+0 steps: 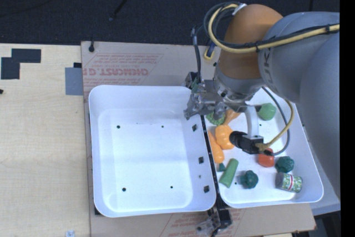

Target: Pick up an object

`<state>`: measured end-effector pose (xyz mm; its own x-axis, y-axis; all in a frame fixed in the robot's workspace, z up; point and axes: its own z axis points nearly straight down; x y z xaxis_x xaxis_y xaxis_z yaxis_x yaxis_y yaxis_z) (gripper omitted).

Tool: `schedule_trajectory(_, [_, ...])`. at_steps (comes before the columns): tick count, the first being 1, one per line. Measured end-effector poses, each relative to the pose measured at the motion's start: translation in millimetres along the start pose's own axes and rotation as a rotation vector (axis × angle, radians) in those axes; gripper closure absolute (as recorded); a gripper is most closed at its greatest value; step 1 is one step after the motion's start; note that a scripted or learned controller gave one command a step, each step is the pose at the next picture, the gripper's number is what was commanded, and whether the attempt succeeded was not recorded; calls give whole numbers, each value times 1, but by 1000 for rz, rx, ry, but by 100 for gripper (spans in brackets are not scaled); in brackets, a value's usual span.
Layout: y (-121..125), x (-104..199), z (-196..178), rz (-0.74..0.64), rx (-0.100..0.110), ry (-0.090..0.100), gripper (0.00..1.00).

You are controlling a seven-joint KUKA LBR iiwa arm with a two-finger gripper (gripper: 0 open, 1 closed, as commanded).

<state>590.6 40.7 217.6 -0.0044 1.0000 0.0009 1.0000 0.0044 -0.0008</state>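
Several small things lie in the right bin (266,197). Nearest the camera are a labelled can (289,181), a dark green lump (249,178) and a green cylinder (228,172), whose long axis slants away from the camera. Farther in, a yellow-orange piece (222,136) lies just beside the divider between the bins. It looks the likeliest target, sitting just on the near side of the end effector (209,107), which hangs low over the bin's far left corner. Whether the end effector is apart or together cannot be told. A greenish thing (217,117) shows beneath it, not visibly gripped. Behind, the grey arm (299,58) bends down from the right, its orange band (249,25) uppermost.
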Motion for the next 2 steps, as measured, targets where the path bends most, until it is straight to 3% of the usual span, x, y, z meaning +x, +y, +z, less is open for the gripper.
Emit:
schedule_trajectory(1, [0, -2, 2, 4, 3, -1, 0])
schedule_trajectory(2, [-58, -5, 33, 5, 11, -1, 0])
